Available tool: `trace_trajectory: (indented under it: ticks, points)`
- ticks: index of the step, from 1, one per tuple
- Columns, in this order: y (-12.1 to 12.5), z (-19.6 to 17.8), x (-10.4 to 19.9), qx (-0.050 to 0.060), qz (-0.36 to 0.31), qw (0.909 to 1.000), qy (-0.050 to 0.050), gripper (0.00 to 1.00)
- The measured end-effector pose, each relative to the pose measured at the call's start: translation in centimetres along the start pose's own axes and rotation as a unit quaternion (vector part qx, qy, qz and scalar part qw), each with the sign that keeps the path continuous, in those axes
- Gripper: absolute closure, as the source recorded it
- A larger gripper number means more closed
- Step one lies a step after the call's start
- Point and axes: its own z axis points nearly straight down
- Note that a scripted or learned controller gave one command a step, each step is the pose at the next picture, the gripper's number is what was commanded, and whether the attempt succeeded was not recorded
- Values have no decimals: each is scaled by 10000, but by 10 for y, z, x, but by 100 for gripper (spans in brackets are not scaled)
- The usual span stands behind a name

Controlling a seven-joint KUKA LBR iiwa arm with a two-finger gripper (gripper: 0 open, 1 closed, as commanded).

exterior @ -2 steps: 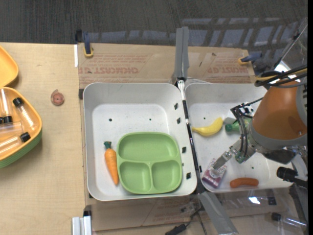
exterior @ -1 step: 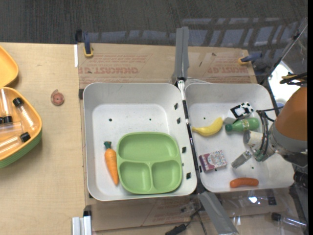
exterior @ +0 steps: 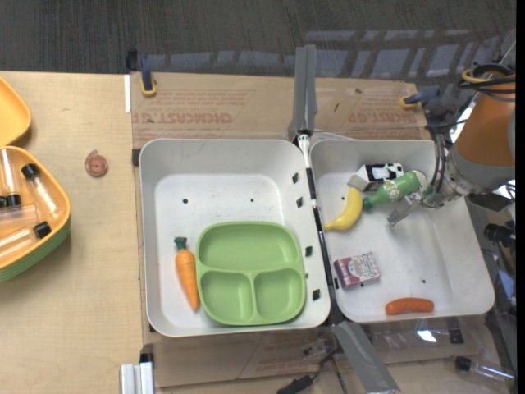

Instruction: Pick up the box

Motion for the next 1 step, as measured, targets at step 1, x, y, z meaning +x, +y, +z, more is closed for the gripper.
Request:
trace_trajectory:
  ticks: [1]
  points:
    - [6,0,-19,-11,874,9962,28,0]
